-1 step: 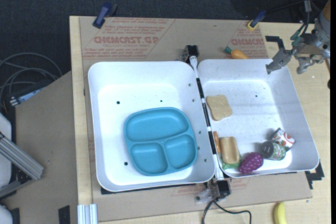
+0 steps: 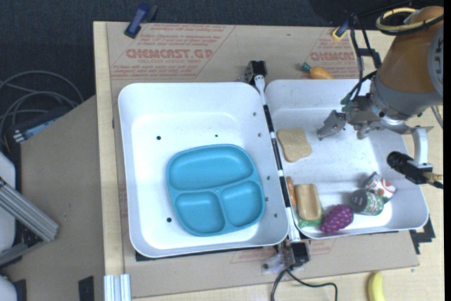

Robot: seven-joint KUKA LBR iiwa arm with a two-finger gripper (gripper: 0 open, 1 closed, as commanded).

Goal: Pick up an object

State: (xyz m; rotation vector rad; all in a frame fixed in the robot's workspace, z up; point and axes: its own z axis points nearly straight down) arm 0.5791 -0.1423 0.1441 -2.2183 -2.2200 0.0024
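Two white bins; right bin (image 2: 331, 99) centre clear. Jaws (image 2: 337, 125) state unclear, nothing visibly held. Tan bread slice (image 2: 294, 144) near divider, purple grape bunch (image 2: 337, 218) along front edge.

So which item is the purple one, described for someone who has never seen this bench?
Take the right-hand white bin, the one without the blue divided plate. Along its near edge lies a row of small things; the purple grape bunch sits between a tan bread roll and a crumpled can. It is bumpy and the only purple item there.
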